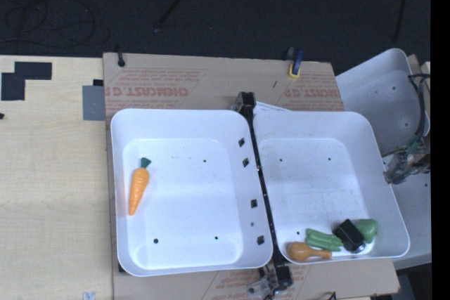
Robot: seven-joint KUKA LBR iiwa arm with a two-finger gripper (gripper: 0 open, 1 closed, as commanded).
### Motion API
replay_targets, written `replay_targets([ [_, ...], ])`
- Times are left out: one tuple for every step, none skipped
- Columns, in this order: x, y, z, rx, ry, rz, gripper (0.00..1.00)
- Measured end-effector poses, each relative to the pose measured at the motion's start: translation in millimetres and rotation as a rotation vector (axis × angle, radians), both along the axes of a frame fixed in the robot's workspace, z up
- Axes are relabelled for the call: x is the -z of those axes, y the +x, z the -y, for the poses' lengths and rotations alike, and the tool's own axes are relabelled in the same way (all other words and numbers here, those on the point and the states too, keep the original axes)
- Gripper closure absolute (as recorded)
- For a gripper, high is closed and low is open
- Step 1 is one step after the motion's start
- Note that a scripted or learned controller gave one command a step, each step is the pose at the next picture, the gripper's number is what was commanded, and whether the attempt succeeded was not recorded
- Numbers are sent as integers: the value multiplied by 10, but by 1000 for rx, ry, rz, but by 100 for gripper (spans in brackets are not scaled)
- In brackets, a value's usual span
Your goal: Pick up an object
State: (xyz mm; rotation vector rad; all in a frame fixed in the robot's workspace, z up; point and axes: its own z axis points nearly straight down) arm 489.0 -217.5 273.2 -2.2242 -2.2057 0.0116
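An orange toy carrot (138, 186) with a green top lies near the left wall of the left bin (176, 124). In the front right corner of the right bin (316, 124) several small things sit close together. They are an orange gourd-shaped toy (307, 251), a green pod (323, 239), a black block (349, 235) and a green piece (367, 227). The black block rests against the green piece and the pod.
Both bins stand on a cardboard sheet (211, 81) over a pale wooden bench (49, 172). A black strip with clips (254, 186) runs between the bins. A grey-white panel (380, 81) and a tangle of cables (406, 164) stand beside the right bin.
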Motion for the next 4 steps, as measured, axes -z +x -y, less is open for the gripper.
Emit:
replay_targets([
  [-297,149,-720,-14,0,12,100],
  [-369,-144,-339,-5,-1,9,100],
  [-292,201,-1143,-16,1,10,100],
  [-394,1045,-2472,-23,2,15,100],
])
